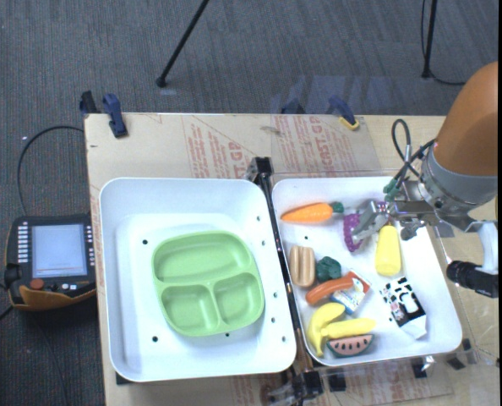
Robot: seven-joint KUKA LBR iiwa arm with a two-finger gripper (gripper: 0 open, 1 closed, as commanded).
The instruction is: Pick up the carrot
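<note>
carrot (308, 213): lying in right bin (441, 265), top left (untouched)
gripper (372, 219): hovering right of carrot, near grapes (351, 231), fingers looking open, gripping nothing

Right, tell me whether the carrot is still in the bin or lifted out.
Still in. The carrot lies flat near the top left corner of the right bin, with the tool off to its right, not touching it.

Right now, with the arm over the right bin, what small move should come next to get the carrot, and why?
Probably a short shift toward the left bin. The pincer sits beside the purple grapes, while the carrot lies apart from it, near the top left corner of the right bin, with its green top pointing at the pincer. Centring over the orange body should come before descending.
</note>
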